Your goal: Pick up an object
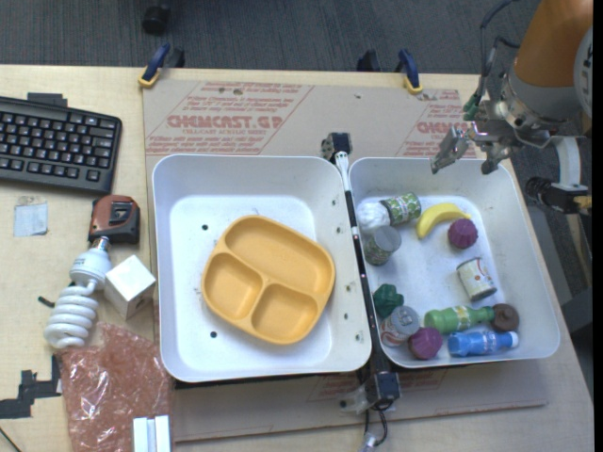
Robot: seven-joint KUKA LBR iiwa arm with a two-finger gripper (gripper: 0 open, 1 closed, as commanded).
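My gripper (pixel 466 161) hangs open over the far rim of the right bin (pixel 532 281), with nothing between its fingers. Below it in that bin lie a yellow banana (pixel 441 219), a purple ball (pixel 462 234), a green-labelled can (pixel 404 208) and a grey can (pixel 382 245). Nearer the front are a small white can (pixel 476 279), a dark green toy (pixel 387 299), a green bottle (pixel 459 317), a blue bottle (pixel 480 344), a magenta ball (pixel 425 344) and a round tin (pixel 403 321).
The left bin (pixel 179 252) holds a yellow divided plate (pixel 270 279). On the bench to the left sit a keyboard (pixel 57 142), a tape measure (pixel 114 218), a spiral light bulb (pixel 75 299), a white cube (pixel 129 283) and a pink bag (pixel 108 384).
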